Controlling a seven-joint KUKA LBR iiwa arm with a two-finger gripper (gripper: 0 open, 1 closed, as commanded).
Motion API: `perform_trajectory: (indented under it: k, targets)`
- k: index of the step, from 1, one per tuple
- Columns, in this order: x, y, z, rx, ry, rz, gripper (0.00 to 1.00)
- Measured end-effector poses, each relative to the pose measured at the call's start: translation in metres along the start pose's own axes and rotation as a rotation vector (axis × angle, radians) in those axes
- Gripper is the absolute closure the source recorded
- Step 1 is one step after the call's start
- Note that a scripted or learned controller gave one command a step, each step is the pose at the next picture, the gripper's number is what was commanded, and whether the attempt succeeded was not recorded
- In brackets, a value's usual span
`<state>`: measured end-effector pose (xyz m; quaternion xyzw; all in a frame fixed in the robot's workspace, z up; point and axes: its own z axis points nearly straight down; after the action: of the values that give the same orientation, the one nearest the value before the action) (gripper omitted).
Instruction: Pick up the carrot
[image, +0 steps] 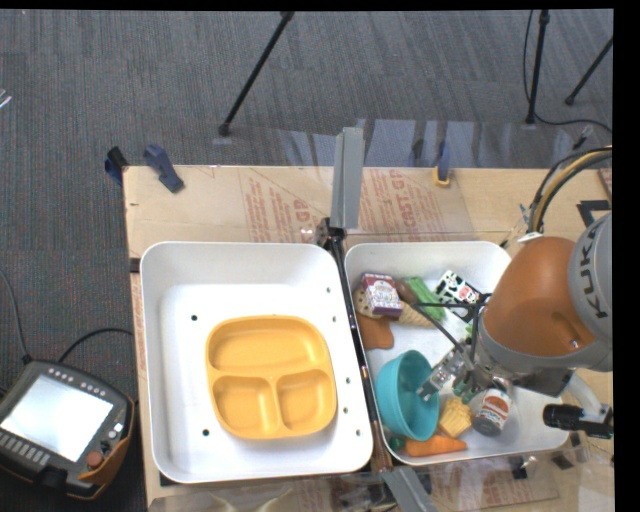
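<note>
Left bin (170, 290): sits in the lower left half of the frame; carries a yellow divided tray (270, 376) lying flat in its middle, likely a drop-off spot, untouched by this step.

Divider (347, 185): grey upright post at upper centre, where the two bins meet.

Right bin (480, 250): lower right of centre; crowded with small items, so the target has close neighbours.

Purple carton (380, 295): near the bin's upper left, well apart from the target.

Teal bowl (405, 393): tipped on its side, mouth facing right, just above the target.

Carrot (434, 447): orange, lying flat along the bin's bottom wall, below the bowl; free, nothing gripping it.

Gripper (455, 378): hanging just above and right of the carrot, beside the bowl's rim; whether it is parted or closed, cannot tell, the metal parts blur together.

Arm (545, 305): orange band bulks over the bin's right side, hiding what lies beneath.

Judgement: approach stage; the bowl and the near wall leave a tight slot for descent.
</note>
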<state>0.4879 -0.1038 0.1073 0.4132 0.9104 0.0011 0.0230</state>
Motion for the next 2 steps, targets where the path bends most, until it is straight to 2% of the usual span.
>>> perform_trajectory:
  k: [1, 2]
  targets:
    - [0.028, 0.018, -0.118, 0.011, 0.035, -0.219, 1.00]
    - [0.004, 0.005, -0.219, 0.015, 0.037, -0.085, 1.00]
